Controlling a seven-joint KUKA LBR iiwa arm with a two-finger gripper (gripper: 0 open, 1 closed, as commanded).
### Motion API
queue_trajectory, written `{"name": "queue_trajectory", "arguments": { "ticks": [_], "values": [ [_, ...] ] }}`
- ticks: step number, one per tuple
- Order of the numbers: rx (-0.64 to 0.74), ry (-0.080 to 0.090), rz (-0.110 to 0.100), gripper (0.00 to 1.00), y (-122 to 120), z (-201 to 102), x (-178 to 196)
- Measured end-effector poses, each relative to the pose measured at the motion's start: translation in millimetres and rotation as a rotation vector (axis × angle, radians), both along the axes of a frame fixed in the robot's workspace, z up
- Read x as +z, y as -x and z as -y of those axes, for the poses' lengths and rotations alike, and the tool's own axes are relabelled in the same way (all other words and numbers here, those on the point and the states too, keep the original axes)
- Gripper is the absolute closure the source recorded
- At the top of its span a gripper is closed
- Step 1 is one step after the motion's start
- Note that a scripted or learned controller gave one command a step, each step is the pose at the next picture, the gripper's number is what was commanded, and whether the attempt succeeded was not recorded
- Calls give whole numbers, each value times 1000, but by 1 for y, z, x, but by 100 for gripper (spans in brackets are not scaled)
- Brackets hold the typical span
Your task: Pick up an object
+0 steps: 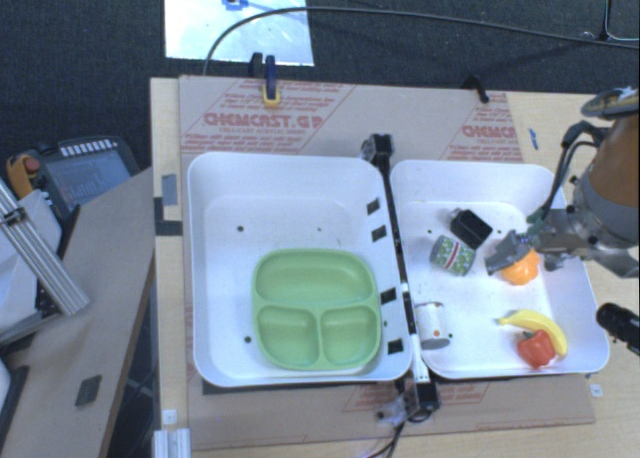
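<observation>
The hand sits low in the right bin, touching the orange fruit — placed for a grab, I judge. Its grip I cannot tell — the fruit lies just right of the green can.

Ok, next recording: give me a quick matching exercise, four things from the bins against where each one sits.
Things:
1. green divided plate
2. black block
3. banana
4. orange ball

Places:
A. right bin, front right corner beside a red item
B. left bin
C. right bin, directly under the pincer
D. right bin, toward the back, just behind a green-labelled can

Pairs: 1-B, 2-D, 3-A, 4-C
</observation>
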State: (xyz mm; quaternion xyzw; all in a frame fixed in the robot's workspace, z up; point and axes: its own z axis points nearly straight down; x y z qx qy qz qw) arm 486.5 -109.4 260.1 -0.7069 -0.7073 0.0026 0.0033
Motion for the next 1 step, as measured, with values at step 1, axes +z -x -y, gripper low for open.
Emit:
{"name": "queue_trajectory", "arguments": {
  "ticks": [1],
  "values": [
    [2, 2, 11, 0, -2, 0, 5]
  ]
}}
